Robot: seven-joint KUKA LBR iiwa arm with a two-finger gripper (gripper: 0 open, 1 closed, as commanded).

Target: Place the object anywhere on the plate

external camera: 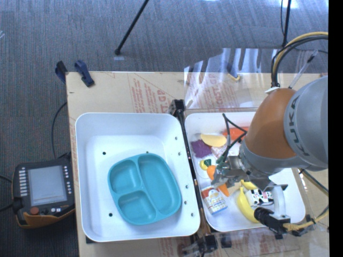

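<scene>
A blue divided plate (143, 188) lies in the left white bin (91, 138). The right white bin (297, 208) holds several toy foods: a yellow lemon-like piece (213, 140), a purple piece (201, 148), an orange carrot-like piece (212, 172), a small carton (215, 201), and a yellow banana (245, 206). My gripper (225, 175) hangs low over the middle of this pile, close to the orange pieces. The wrist and arm hide the fingers and whatever lies directly under them.
The bulky grey and orange arm (284, 130) covers the right half of the right bin. A teach pendant (43, 189) lies on the floor to the left. Blue clamps (83, 71) sit at the bench's back left corner. A tripod leg (134, 20) stands behind.
</scene>
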